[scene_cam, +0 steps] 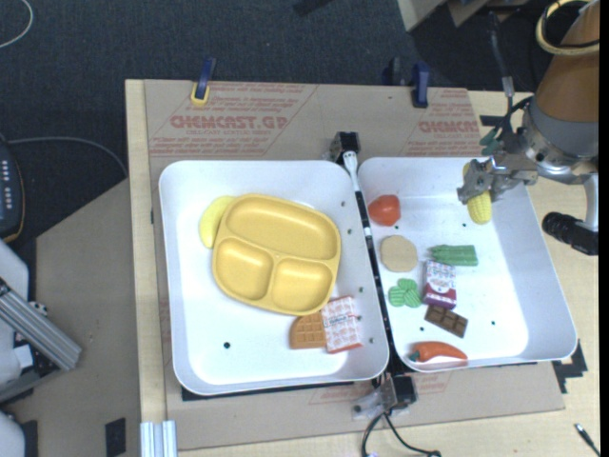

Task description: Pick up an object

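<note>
My gripper hangs over the far part of the right bin, reaching in from the right. A small yellow corn piece sits between its fingertips, and the fingers are shut on it. Other toys lie loose in this bin: a red tomato, a tan round cookie, a green bar, a green leafy piece, a red-and-white packet, a brown chocolate bar and a red chili.
The left bin holds a yellow divided plate, a yellow piece tucked under its left edge, a waffle and a wrapped packet. A black divider runs between the bins.
</note>
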`<state>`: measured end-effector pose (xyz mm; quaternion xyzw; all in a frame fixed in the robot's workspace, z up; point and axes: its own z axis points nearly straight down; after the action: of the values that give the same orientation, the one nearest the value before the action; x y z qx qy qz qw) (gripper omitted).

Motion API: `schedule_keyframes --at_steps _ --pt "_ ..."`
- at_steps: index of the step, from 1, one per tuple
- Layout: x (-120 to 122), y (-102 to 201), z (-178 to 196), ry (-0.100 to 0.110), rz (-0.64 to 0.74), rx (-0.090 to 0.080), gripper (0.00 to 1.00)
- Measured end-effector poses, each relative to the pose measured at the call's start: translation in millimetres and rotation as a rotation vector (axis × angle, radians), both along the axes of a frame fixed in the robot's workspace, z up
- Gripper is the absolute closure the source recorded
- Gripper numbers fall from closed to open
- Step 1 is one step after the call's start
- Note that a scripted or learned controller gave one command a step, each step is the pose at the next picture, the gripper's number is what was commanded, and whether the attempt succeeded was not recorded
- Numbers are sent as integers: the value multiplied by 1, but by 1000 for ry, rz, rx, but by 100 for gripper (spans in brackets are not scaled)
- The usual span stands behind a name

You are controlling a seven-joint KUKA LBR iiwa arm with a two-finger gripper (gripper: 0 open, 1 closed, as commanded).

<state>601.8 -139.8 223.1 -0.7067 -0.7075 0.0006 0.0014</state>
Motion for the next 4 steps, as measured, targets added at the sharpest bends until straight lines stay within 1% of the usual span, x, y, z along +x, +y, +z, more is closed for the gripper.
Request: schedule_keyframes --at_steps 1,2,3,4 --pt "-32 40 -5 1 1 1 100" --pt "-49 93 4 0 4 2 100" --pt "-74 137 13 1 2 1 100" --pt "-94 188 13 1 4 2 100"
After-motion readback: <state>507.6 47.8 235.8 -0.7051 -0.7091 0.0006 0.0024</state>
